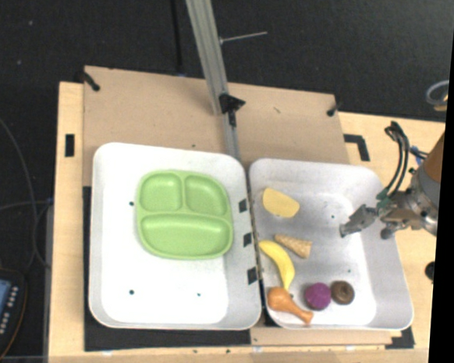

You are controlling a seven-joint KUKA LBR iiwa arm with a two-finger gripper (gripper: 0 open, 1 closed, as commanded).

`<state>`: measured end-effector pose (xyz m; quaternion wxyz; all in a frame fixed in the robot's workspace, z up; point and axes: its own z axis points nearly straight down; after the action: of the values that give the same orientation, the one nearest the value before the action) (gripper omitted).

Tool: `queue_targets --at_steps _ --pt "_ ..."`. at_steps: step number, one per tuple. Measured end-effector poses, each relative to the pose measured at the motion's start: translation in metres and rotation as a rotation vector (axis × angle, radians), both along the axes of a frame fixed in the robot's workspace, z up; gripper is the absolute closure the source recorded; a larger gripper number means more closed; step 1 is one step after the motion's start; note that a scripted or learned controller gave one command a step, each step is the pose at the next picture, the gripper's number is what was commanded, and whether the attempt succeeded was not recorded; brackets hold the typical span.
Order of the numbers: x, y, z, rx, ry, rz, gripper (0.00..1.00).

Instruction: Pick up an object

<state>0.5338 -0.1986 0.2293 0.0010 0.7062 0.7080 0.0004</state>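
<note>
the grey two-finger gripper [358, 223] hangs over the right shallow white bin [382, 302], right of the yellow wedge-shaped toy [280, 204]; whether its fingers are apart, i cannot tell

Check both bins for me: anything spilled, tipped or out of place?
Nothing stands out. The green plate lies flat in the left bin. The food toys, banana included, lie apart in the right bin. The gripper hangs over that bin's right side.
</note>
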Motion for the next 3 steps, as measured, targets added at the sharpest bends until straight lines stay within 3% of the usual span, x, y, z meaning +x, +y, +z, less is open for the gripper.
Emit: queue_targets --at_steps 1,3 --pt "0.0 0.0 0.0 0.0 0.0 -0.001 0.0" --pt "-0.008 0.015 -0.104 0.001 0.006 -0.003 0.0"
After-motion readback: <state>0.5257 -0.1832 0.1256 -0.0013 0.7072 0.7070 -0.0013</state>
